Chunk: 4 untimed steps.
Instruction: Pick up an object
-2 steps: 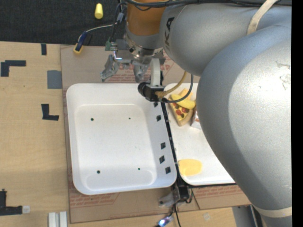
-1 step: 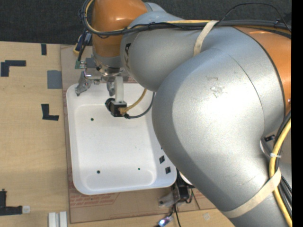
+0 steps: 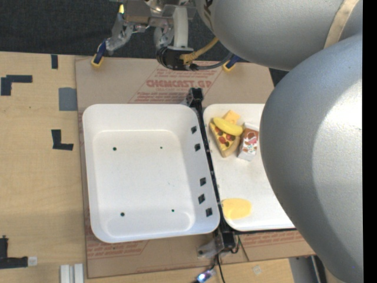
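My claw [image 3: 140, 37] is hovering beyond the left bin's [image 3: 88, 158] twelve o'clock rim, fingers spread, gripping nothing.

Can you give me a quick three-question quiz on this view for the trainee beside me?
1. True or false: the banana lies in the left bin.
2. Multiple choice: what stands right beside the pizza slice, on its right? A) small carton B) mug C) sponge
3. Fill in: the flat yellow piece lies near the ___ edge of the right bin, close to the divider.

Key
1. False; it lies in the right bin, over the pizza slice.
2. A, the small carton.
3. Front (bottom of the view).
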Motion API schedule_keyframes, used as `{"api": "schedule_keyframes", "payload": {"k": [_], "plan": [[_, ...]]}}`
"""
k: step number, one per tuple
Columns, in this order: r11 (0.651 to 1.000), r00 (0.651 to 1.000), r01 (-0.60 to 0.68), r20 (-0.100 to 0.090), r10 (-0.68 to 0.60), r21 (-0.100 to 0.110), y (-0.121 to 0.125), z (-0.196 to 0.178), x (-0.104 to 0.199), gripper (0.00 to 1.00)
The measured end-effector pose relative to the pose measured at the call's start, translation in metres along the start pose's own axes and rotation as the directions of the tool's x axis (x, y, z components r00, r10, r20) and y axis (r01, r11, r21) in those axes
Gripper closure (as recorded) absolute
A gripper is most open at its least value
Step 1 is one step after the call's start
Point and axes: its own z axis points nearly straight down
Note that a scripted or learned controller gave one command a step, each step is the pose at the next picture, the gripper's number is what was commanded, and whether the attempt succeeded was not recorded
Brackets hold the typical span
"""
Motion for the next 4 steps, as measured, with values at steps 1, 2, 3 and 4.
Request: {"api": "schedule_keyframes", "payload": {"k": [1,2,3,4], "plan": [[1.0,1.0,0.001,0.008,-0.001,0.017,-0.001,0.002,0.001,1.0],[0.999,1.0,-0.003,0.012,0.002,0.033,-0.013,0.193,-0.002,1.0],[1.0,1.0,-0.007,0.005,0.007,0.006,-0.001,0.081,-0.055,1.0],[1.0,1.0,0.001,0.009,-0.002,0.029,-0.007,0.208,0.001,1.0]]}}
